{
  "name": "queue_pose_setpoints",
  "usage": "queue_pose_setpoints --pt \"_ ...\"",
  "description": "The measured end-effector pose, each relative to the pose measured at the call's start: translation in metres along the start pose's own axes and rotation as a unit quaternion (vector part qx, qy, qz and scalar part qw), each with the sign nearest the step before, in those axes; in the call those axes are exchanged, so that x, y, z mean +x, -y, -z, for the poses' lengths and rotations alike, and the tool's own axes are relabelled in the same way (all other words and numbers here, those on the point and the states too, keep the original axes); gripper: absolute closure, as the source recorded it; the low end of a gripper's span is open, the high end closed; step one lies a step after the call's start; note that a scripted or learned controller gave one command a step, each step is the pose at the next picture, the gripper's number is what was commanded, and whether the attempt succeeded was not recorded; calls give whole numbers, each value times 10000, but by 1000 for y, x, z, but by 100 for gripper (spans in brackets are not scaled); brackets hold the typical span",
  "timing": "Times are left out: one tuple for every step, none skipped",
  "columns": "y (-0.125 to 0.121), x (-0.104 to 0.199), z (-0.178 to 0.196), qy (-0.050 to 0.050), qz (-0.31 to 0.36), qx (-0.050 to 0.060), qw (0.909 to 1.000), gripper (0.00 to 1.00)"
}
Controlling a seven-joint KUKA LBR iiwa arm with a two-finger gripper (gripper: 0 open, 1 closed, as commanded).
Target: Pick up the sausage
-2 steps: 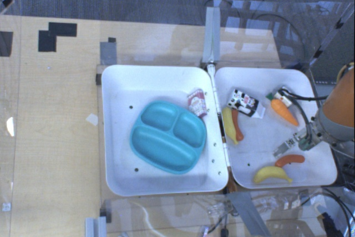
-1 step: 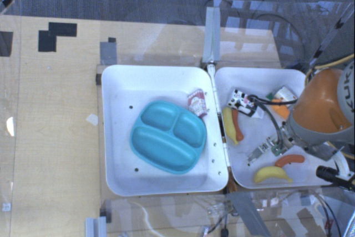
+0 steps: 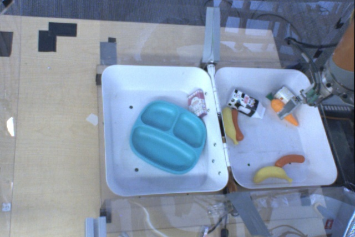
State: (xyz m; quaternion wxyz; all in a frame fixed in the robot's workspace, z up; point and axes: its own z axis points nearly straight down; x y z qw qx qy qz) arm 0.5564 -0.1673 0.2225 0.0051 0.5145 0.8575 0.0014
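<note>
A reddish-brown sausage lies in the right bin near its left wall, touching a yellow banana. A second, similar orange-red sausage lies near the front of that bin, just above another banana. My gripper hangs at the bin's upper right, over an orange carrot. It is well to the right of the first sausage and behind the second. Neither sausage is in its grasp.
A black-and-white carton lies between the gripper and the left sausage. In the left bin are a blue divided plate and a small red-and-white packet. A metal divider stands behind the bins.
</note>
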Motion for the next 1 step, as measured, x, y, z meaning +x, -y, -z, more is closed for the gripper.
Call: queue_pose_setpoints --pt "55 34 -132 11 908 -14 9959 0"
